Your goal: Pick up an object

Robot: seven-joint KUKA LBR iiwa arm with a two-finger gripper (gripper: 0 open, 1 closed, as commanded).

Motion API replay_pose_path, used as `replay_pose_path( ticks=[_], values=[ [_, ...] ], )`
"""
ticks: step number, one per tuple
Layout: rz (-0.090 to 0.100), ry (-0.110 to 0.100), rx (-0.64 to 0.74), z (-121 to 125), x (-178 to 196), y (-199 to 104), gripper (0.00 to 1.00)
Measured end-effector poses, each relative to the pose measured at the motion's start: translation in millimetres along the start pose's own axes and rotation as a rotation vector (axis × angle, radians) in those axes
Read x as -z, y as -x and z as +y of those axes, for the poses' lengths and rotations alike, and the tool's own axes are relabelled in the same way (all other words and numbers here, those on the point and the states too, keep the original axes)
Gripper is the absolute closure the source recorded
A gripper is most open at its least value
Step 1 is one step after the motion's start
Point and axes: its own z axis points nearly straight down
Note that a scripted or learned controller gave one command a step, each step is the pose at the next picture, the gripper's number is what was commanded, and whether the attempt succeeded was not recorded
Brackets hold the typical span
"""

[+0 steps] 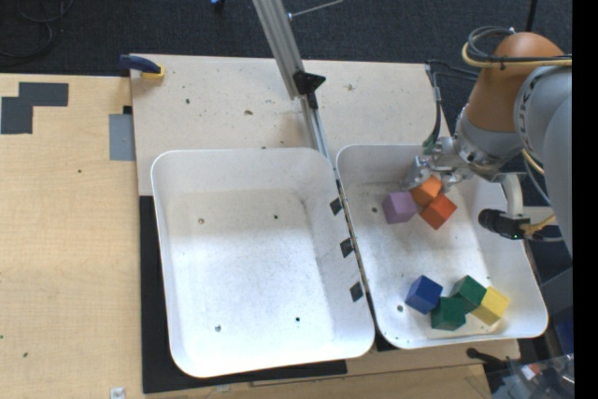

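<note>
Gripper (428, 175) low in right bin (523, 318), grasp impossible to tell; orange block (427, 191) touching beneath, purple cube (398, 207) just left.

The end effector (428, 177) partly hides an orange block (427, 191).

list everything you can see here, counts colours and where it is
bins: 2, white, side by side on the bench
purple block: 1, right bin, upper part
orange blocks: 2, right bin, beside the purple one, under the claw
blue block: 1, right bin, near corner
green blocks: 2, beside the blue one
yellow block: 1, right of the green ones
clamp: 1, blue and yellow, bench's far left corner
metal rail: 1, silver, slanting above the bins
arm: 1, grey with orange band, from the right
claw: 1, over the orange blocks
</note>
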Motion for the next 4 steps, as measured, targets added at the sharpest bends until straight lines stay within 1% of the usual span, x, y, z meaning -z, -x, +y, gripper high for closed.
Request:
replay_pose_path(
  ticks=[1,3,4],
  values=[
    [-0.001,0.006,-0.001,3.5,47.4,-7.9,1.00],
    [-0.002,0.006,0.000,4.4,134.9,-3.5,1.00],
    [0.002,0.000,0.000,-8.7,140.8,-62.3,1.00]
  ],
)
